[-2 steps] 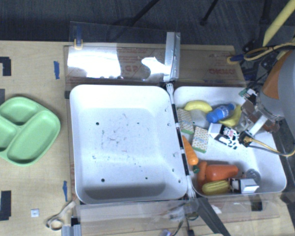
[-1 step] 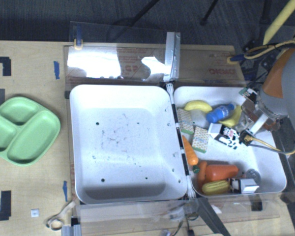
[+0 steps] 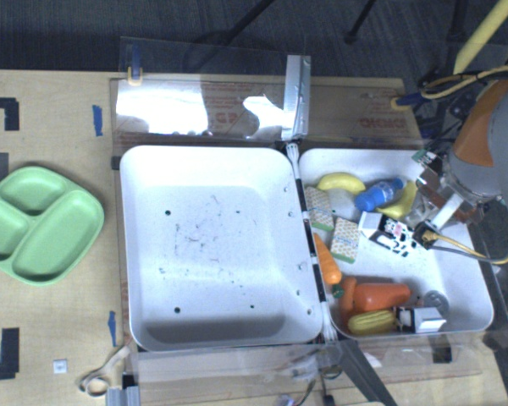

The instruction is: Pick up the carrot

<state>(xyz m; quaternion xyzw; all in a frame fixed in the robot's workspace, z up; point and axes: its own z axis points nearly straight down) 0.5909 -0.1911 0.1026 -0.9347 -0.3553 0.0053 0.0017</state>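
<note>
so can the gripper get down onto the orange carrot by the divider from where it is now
Probably yes. The slim orange carrot lies on top at the right white bin's left wall, uncovered. The gripper hangs over that bin. The wall and the patterned packet leave the fingers little room.

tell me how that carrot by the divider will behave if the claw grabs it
The carrot looks rigid and tapered, so it could slip toward its thin end. Its round body may roll if nudged. It lies tight against the right bin's wall, probably leaving little finger room.
</note>
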